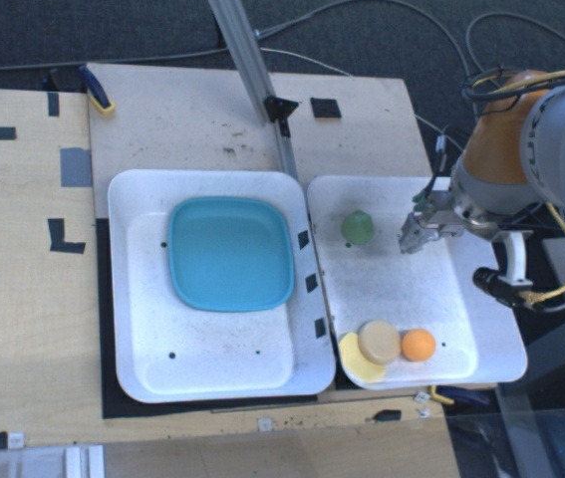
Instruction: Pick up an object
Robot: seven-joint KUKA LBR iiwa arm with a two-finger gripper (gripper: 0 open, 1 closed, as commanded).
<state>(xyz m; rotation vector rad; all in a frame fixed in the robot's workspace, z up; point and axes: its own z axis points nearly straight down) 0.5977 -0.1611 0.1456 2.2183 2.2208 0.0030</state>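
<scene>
In the right bin [461, 307] lie a small green ball [358, 227] near the back left, an orange ball [419, 346] near the front, a tan round piece [379, 343] beside it, and a yellow piece [358, 364] partly under the tan one. My gripper [414, 235] hangs over the bin's back right part, a short way right of the green ball, with nothing seen between its fingers. The left bin [142, 297] holds a blue square plate [230, 253].
A slanted metal pole [252, 58] runs from the top down to the gap between the bins. Cables [521, 277] loop beside the arm at the right. A blue and yellow clamp [97, 90] lies at the board's back left corner.
</scene>
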